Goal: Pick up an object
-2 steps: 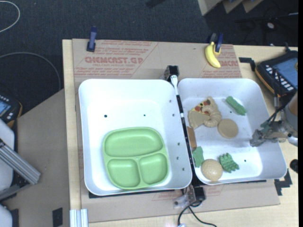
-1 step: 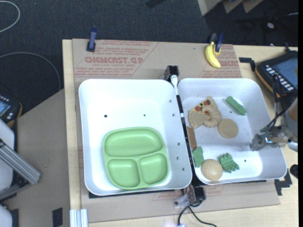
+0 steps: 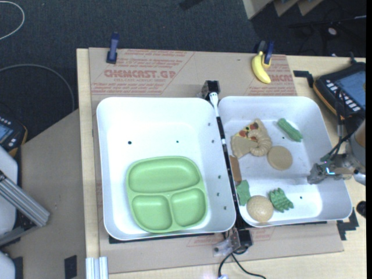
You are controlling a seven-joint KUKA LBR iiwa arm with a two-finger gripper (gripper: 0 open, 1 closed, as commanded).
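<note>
The right bin holds several toy foods. A pizza slice lies on a tan pastry, with a round tan cookie just right of them. A green pickle lies towards the back. Near the front are a leafy green piece, a round bun and a small green piece. A brown strip lies along the left wall. My gripper is low at the bin's right side, apart from the cookie, with nothing visibly held.
The left bin holds a green divided tray. A yellow banana lies on the cardboard behind the right bin. Blue clamps hold the board's back edge. A dark device sits at the far right.
</note>
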